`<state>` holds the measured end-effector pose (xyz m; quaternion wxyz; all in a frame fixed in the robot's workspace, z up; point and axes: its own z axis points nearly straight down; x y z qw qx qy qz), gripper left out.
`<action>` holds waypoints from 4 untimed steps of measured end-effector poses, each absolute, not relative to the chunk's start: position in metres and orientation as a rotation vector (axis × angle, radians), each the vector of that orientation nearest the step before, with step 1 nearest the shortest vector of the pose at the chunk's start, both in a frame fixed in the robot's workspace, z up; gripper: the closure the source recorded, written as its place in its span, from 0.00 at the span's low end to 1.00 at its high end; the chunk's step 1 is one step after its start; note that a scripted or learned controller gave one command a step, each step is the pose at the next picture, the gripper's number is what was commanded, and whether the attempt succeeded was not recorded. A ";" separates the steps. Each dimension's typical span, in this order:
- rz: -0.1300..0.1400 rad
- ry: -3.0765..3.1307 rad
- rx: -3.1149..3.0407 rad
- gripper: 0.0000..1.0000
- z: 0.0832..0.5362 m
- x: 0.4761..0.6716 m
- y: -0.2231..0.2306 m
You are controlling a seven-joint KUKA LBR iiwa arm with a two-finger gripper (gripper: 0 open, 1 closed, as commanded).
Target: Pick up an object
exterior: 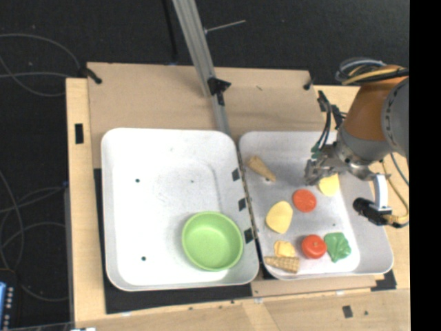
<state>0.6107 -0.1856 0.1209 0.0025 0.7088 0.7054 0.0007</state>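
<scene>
The gripper [318, 172] is seen low over the right bin [275, 147], at the end of the grey arm [368, 119] that reaches in from the right edge; whether anything is pinched by it cannot be told, since the tool is dark and small and is viewed from above. Just beside it, to the right, a small yellow piece [330, 185] lies on the bin floor, and a round red-orange piece [304, 200] sits just below and left of the tool. These two are judged to be the likeliest things to be picked.

A miss could be caused by how close these two lie: if the tool is lowered between them, one may be nudged aside rather than caught, or both may be trapped together. The rounded red-orange piece could also be squeezed out and sent rolling toward the yellow wedge [278, 216] nearby.

Farther out in the same bin are a tan cone [261, 168], a red tomato-like piece [313, 246], a green piece [337, 246] touching it, and a waffle-patterned piece [283, 262] by the near rim. In the left bin [138, 157] a green bowl [211, 240] is resting.

The part of the yellow piece nearest the tool is hidden by the wrist, and the arm is cut off at the right edge
</scene>
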 end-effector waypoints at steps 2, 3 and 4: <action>-0.002 2.224 2.216 1.00 0.231 0.606 -0.180; 0.006 2.223 2.212 1.00 0.271 0.607 -0.180; 0.002 2.230 2.213 1.00 0.270 0.615 -0.119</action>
